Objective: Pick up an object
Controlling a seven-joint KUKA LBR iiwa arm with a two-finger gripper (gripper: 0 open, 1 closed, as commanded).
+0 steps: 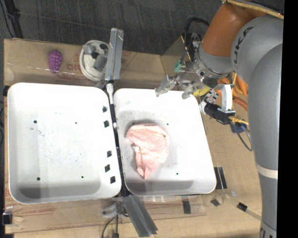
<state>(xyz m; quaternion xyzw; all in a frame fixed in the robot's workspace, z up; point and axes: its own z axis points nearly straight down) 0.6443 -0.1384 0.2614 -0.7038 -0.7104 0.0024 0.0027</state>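
R bin has a crumpled pink cloth approx mid-floor. L bin sits w/ it side by side. Claw hovers over R bin's far rim, fingers spread wide, holding nothing.

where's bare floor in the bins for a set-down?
Left white bin: whole floor bare. Right white bin: crumpled pink cloth fills the centre, leaving bare strips toward its right wall and far edge. That far edge is crowded, since the gripper hangs over it.
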